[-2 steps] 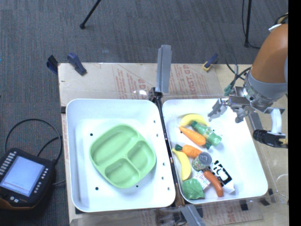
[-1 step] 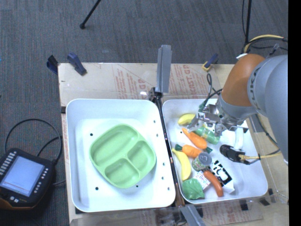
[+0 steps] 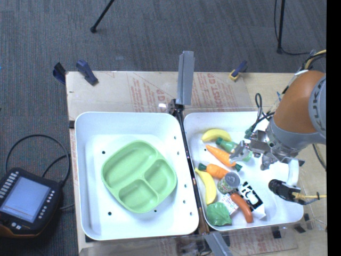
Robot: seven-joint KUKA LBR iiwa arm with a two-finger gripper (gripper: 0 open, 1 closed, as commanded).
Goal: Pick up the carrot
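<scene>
Two orange carrots lie in the right bin [image 3: 290, 209]. The longer carrot [image 3: 219, 154] runs at a slant with its green top toward the lower right. A shorter carrot [image 3: 215, 170] sits just below it. My gripper [image 3: 242, 151] hangs low over the bin, right beside the green end of the longer carrot. Metal parts of the hand cover that spot, and I see nothing clearly held. The grey arm with its orange band [image 3: 298, 108] comes in from the right.
Around the carrots lie two bananas [image 3: 215, 135] [image 3: 207, 185], a green bottle [image 3: 228, 144], a round can [image 3: 230, 181], a red sausage-like piece [image 3: 242, 207], a green leafy toy [image 3: 218, 214] and a white box [image 3: 253, 197]. The left bin [image 3: 88, 143] holds a green divided plate [image 3: 139, 176].
</scene>
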